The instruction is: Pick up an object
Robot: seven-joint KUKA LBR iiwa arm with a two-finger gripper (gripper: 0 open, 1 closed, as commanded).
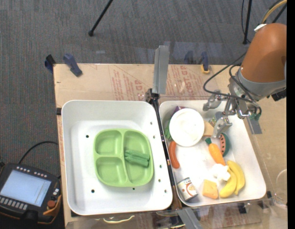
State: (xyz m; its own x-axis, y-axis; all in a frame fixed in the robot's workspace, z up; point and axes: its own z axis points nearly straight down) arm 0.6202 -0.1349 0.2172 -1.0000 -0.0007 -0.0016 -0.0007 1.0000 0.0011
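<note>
White plate (186, 127) and carrot (215, 153) beside the hand (220, 126), finger state unclear, near the right bin's (256, 162) far rim.

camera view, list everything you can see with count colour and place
shallow white plastic bins: 2, white, side by side on the bench
green divided plastic tray: 1, green, in the left bin
green bean pods: 1 bunch, darker green, in the tray's right compartment
round white plate: 1, white, top of the right bin
red sausage: 1, red-orange, right bin beside its left wall
orange carrot: 1, orange, middle of the right bin
watermelon slice: 1, red and green, right of the carrot
yellow bananas: 1 bunch, yellow, lower right
cheese wedge: 1, yellow-orange, bottom
small tin can: 1, white and red, bottom
handheld pendant: 1, black, lower left
gripper: 1, grey, above the right bin
</note>
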